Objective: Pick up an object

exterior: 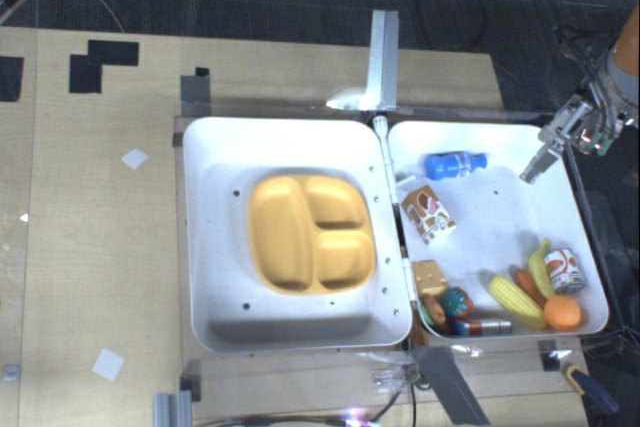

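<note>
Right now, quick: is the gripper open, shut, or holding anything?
Gripper: cannot be told at this size. It hangs over the upper right corner of the right bin, with nothing visibly in it.

You've got two white bins [210, 215]: yellow tray [310, 233] in one; blue bottle [455, 164], brown-and-white carton [427, 214], yellow corn [515, 296], orange fruit [564, 313], red-and-white can [562, 268] in the other.

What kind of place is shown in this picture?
Probably a robotics lab bench for pick-up trials: two white bins side by side, toy food like a corn cob, and an arm's end effector reaching in.
</note>
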Motion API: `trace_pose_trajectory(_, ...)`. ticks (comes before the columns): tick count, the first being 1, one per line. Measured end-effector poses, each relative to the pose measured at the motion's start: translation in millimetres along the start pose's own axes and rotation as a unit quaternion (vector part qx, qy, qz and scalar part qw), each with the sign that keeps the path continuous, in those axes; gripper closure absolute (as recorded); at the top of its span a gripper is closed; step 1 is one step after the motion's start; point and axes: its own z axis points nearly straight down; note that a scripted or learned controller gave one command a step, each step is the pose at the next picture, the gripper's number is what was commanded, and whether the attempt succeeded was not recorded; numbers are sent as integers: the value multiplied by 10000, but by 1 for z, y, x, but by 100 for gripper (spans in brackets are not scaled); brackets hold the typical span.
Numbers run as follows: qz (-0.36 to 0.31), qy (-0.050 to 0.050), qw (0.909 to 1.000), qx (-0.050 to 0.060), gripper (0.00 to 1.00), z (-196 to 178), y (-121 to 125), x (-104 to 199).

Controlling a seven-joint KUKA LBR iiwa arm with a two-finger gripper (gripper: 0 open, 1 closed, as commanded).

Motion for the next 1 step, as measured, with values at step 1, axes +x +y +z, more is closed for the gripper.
trace_pose_trajectory(1, 1801, 46, 9836, 21, 0, 86, -14, 23)
